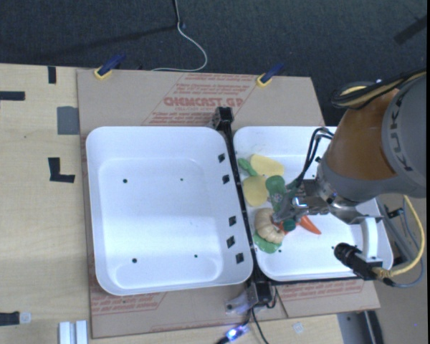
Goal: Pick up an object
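Over the right bin (322,267) we see the gripper (283,213) low among a cluster of small toys; we cannot tell its state. Touching it are a green piece (275,186), two yellow pieces (266,166), an orange carrot-like piece (311,226) and a tan-and-green one (266,233). Beside it sits the left bin (158,213), both on the cardboard-covered tabletop (193,102).

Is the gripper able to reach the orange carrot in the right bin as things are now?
Probably yes. The gripper is low in the right bin, and the carrot lies just beside it, uncovered. The green toy and yellow pieces crowd its other side, not the carrot's.
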`<state>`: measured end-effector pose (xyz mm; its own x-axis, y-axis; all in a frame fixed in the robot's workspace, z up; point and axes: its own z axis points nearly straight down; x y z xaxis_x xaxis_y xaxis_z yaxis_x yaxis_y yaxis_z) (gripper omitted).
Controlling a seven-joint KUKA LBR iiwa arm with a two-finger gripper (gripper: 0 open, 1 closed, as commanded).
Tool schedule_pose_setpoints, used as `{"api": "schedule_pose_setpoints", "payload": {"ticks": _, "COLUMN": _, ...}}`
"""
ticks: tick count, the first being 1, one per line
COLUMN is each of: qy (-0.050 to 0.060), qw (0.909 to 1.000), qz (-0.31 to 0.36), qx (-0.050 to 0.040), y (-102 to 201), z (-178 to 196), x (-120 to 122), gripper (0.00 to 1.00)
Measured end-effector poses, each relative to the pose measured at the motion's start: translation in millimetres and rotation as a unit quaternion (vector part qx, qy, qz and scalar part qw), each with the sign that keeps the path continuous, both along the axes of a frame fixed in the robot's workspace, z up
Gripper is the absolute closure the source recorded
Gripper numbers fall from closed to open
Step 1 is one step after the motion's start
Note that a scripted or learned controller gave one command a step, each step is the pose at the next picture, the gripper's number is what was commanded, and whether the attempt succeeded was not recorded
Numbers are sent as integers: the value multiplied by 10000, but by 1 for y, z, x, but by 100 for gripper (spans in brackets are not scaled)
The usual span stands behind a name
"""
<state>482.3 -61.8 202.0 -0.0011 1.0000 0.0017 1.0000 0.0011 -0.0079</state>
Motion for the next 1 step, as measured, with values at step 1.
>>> {"api": "schedule_pose_setpoints", "payload": {"ticks": 1, "qy": 3, "qw": 10000, "qz": -2, "qx": 1, "y": 0, "z": 0, "x": 0, "gripper": 0}}
